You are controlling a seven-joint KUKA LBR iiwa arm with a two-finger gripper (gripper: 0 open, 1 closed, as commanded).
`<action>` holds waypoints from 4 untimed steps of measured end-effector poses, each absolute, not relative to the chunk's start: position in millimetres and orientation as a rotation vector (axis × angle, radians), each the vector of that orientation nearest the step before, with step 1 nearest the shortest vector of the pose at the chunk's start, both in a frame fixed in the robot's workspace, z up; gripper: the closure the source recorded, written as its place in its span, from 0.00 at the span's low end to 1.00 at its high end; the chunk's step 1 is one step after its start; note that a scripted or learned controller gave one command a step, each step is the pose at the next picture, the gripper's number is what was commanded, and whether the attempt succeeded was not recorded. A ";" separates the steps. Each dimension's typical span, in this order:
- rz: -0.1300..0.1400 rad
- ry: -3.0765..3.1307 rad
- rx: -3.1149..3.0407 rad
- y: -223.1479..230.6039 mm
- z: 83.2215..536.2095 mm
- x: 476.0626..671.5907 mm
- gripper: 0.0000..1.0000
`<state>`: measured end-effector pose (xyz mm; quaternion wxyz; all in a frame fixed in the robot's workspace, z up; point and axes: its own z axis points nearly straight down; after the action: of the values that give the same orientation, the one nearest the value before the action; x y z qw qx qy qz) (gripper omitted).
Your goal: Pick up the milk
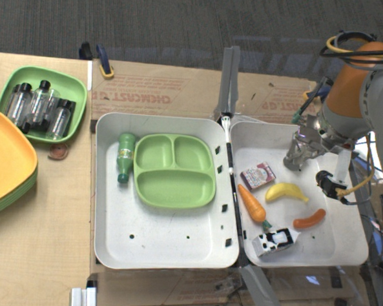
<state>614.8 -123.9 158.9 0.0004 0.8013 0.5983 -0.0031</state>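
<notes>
The milk (274,241) is a small black-and-white cow-patterned carton lying on its side near the front left corner of the right bin (341,252). My gripper (296,158) hangs over the back of that bin, to the right of and well behind the carton, with nothing seen in it. A banana (287,193) and a carrot (252,203) lie between the gripper and the milk.
The right bin also holds a small maroon box (257,176) and a red sausage-shaped item (309,218). The left bin (108,241) holds a green divided plate (175,169) and a green bottle (125,157). Off to the left are a green tray of bottles (42,104) and stacked orange plates (6,170).
</notes>
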 end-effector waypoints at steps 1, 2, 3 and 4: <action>-0.016 1.883 2.514 -123.9 166.8 614.5 1.00; -0.022 1.887 2.511 -124.0 174.7 614.4 1.00; -0.008 1.402 2.815 -143.4 148.2 534.3 1.00; -0.006 1.810 2.568 -166.4 130.8 617.9 1.00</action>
<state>617.9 -166.4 130.8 -0.0001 0.8175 0.5760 -0.0018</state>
